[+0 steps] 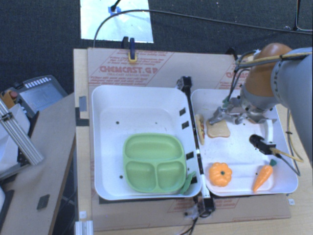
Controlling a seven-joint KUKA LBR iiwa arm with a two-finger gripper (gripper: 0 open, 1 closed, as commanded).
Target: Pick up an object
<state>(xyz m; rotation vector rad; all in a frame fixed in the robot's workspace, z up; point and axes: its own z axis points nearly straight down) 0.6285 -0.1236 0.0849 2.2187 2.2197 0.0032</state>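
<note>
My gripper [218,117] is low in the right bin [243,153], at its upper left part, directly over the far edge of a pale slice of toast [218,130]. A hot dog [200,126] lies along the bin's left wall, just left of the toast. An orange pumpkin [220,174] sits near the front left corner. At the front right lies a carrot [262,176]. The grey arm with its orange band comes in from the upper right.
The left bin [105,131] holds a green divided plate [154,161] in its front half. A black divider strip runs between the two bins. A blue and yellow clamp [131,50] sits on the bench's far edge.
</note>
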